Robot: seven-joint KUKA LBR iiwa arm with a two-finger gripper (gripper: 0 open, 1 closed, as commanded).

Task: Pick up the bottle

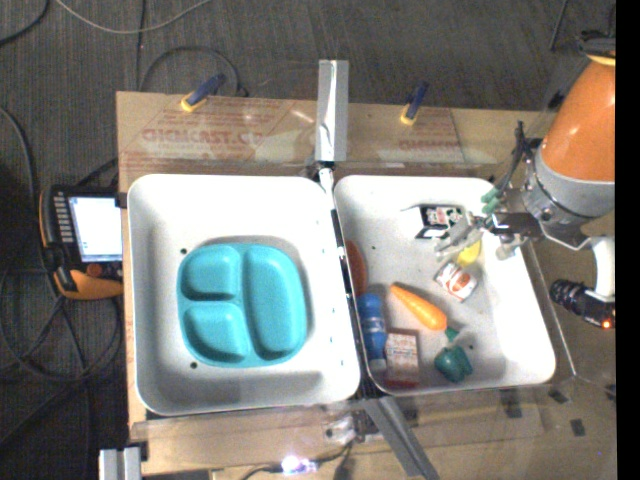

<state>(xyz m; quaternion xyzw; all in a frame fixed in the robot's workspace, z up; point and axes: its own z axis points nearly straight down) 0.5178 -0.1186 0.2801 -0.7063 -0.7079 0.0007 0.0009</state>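
The bottle (372, 325) is blue with a paler cap end and lies lengthwise near the left wall of the right bin (520, 368). My gripper (463, 234) hangs over the upper middle of that bin, above and to the right of the bottle and well apart from it. It sits right over a yellow item (468, 254) and a red-and-white can (457, 282). The grey arm with its orange band (590, 118) reaches in from the right.
An orange carrot (418, 306), a small box (402, 348) and a green object (453, 361) lie close to the bottle's right. A black-and-white card (438, 215) lies at the back. A brown item (354, 263) lies along the left wall. The left bin holds a teal divided plate (243, 301).
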